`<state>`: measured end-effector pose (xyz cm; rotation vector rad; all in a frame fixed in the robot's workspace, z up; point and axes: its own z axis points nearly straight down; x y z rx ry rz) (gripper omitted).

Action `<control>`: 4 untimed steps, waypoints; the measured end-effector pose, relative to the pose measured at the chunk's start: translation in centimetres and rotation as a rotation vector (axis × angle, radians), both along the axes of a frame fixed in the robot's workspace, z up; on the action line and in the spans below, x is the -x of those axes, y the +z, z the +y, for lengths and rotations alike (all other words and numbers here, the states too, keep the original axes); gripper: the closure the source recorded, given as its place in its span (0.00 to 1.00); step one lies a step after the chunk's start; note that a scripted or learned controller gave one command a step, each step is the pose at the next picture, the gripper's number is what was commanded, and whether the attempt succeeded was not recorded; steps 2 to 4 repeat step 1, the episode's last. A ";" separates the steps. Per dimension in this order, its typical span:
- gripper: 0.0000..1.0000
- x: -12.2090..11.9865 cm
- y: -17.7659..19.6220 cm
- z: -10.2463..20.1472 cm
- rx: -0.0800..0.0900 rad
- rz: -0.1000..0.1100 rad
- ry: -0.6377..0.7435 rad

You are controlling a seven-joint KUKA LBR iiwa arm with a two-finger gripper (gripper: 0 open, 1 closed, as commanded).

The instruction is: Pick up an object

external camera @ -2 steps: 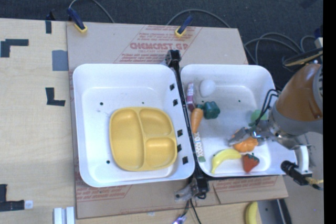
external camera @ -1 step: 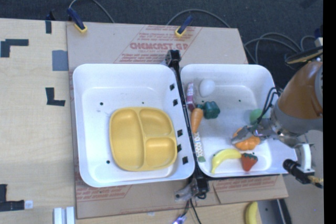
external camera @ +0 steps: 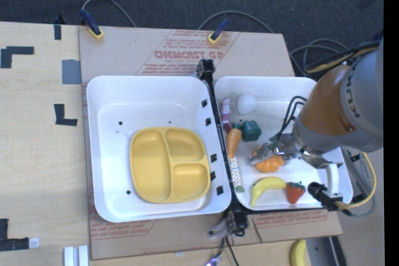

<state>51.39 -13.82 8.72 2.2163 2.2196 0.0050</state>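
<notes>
At right bin's (external camera: 312, 85) centre, gripper (external camera: 269, 152) sits low over orange item (external camera: 269, 165), banana (external camera: 267, 187) at 6 o'clock; jaw state indeterminable, nothing lifted.

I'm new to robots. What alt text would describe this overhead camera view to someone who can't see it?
A grey-and-orange robot arm lowers its gripper over an orange toy in the right bin, among a banana, carrot and other toys. The left bin holds a yellow divided plate.
</notes>
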 end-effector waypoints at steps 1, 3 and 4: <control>1.00 -1.2 9.7 7.6 -0.002 0.006 0.001; 1.00 -1.2 9.7 7.6 -0.002 0.006 0.001; 1.00 -1.2 9.7 7.6 -0.002 0.006 0.001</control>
